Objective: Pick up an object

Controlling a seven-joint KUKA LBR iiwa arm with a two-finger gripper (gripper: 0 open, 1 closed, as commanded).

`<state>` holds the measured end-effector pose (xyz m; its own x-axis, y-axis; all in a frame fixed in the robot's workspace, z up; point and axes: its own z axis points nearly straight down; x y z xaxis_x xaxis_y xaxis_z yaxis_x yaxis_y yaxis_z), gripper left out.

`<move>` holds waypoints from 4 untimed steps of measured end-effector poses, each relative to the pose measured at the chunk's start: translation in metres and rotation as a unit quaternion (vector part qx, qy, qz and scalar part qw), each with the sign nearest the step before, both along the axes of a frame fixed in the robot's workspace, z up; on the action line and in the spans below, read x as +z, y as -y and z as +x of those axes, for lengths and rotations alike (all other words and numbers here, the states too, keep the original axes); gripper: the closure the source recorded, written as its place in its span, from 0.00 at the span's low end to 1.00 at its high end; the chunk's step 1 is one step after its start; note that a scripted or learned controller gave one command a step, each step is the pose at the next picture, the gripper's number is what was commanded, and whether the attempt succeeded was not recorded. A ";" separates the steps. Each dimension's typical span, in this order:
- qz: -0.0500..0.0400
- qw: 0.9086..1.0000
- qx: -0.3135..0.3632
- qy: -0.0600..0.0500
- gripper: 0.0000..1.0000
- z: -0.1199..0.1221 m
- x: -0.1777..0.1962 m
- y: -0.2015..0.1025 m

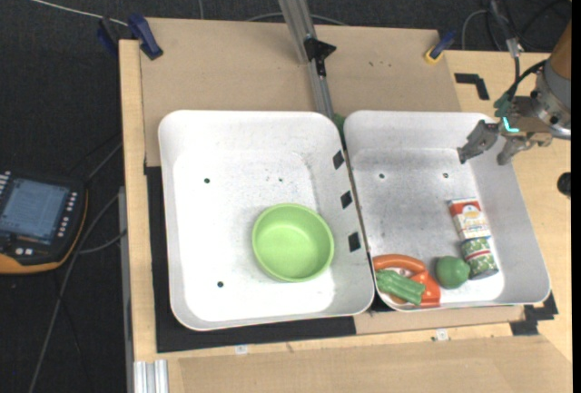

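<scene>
Three items cluster in the right white bin (399, 155)'s near corner: a small labelled can (474, 238), a green ball (451, 271), and an orange-and-green plastic toy (404, 280). Over that bin's far right rim, the gripper (491, 144) hangs with fingers spread, gripping nothing. One green bowl (291, 242) occupies the left bin (227, 146).

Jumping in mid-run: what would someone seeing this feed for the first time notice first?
The bright green bowl sits alone in the left bin. In the right bin, an upright can, a green ball and an orange-green toy cluster near the front corner. The gripper hovers open over that bin's back right edge.
</scene>
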<state>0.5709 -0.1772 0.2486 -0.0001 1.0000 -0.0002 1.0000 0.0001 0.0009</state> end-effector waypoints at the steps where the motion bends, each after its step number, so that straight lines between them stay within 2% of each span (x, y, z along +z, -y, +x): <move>1: 0.000 1.000 0.000 0.000 0.00 0.000 0.000 0.000; 3: 0.001 1.000 0.000 -0.002 0.00 0.006 -0.096 -0.014; 4: 0.000 1.000 0.000 0.000 0.00 0.006 -0.146 -0.014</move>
